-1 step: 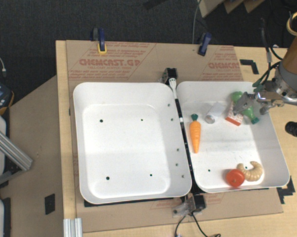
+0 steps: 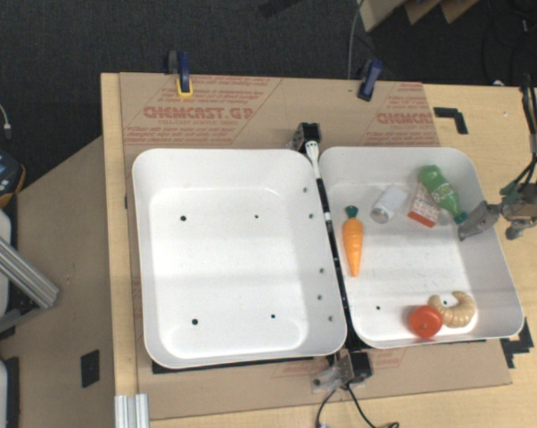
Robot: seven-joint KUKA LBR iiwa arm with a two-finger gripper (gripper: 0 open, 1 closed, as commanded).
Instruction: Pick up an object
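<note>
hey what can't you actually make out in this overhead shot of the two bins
- Gripper: camera view, at the right bin's right rim; too small and blurred to tell the state of its tip.
- Green bottle's label: print too small to read.
- Small white object beside it: too blurred to identify.
- Beige piece: partly hidden by the red tomato.

The two shallow plastic bins are plain white with small dark dots; the cardboard sheet beneath is tan with reddish-brown lettering. The toy carrot is orange with a green top; the round tomato is red; the small bottle is green with a red-and-white label.
</note>
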